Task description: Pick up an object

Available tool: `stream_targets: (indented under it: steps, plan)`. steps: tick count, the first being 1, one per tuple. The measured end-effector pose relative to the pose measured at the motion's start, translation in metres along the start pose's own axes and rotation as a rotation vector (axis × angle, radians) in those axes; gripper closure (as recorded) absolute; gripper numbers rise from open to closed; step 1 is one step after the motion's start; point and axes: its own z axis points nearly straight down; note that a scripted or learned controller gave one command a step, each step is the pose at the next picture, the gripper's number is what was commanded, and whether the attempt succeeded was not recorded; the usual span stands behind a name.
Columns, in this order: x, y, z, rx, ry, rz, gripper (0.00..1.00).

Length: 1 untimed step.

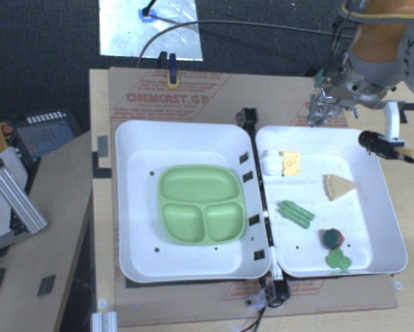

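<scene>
- Two white bins: the left bin (134,185) holds one green divided plate (199,204).
- The right bin (373,206) holds five small items: a yellow cheese block (291,163), a tan wedge (338,186), a green bean pod (295,214), a red-and-green strawberry (332,238), a green leaf (338,260).
- The gripper (322,109) hangs above the right bin's far rim, well apart from them; whether it is released or clenched cannot be told.

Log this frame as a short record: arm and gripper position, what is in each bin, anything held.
gripper: above the far rim of the right bin, nothing seen between its fingers
left bin: green divided plate
right bin: yellow cheese piece, white piece beside it, tan wedge, green bean pods, red and green item, green leaf piece
</scene>
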Motion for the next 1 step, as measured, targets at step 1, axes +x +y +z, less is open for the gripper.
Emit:
stream_targets:
  steps: [1]
  plan:
    - [0.0471, -0.0232, -0.0012, 0.001, 0.001, 0.0, 1.0]
